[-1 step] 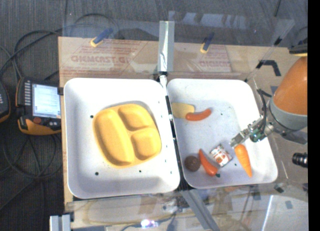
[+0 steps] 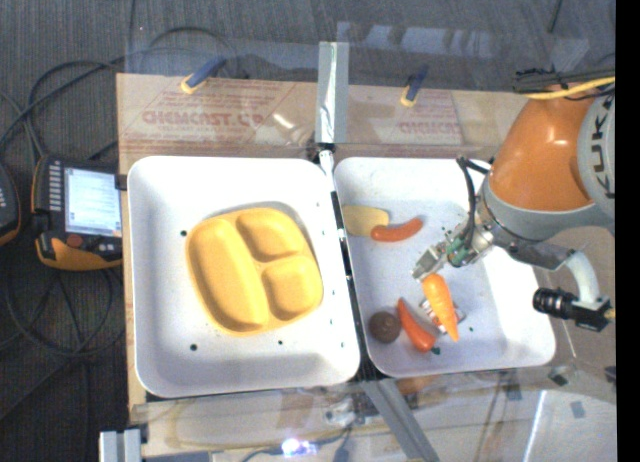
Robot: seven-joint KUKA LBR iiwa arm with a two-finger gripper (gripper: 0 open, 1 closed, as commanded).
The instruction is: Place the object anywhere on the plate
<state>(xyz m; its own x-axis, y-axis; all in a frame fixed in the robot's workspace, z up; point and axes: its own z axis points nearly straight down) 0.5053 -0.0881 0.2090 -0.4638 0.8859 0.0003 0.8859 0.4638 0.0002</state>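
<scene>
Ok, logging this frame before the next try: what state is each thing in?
plate: yellow, three compartments, nothing on it, in left bin.
carrot: lying in right bin, below the gripper.
red pepper: lying beside carrot.
sausage: lying flat.
brown ball: resting near divider.

One fixed camera looks down from above the desk at a slight slant, far enough back to take in both white bins side by side, the surrounding floor, and the arm entering from the right.
</scene>
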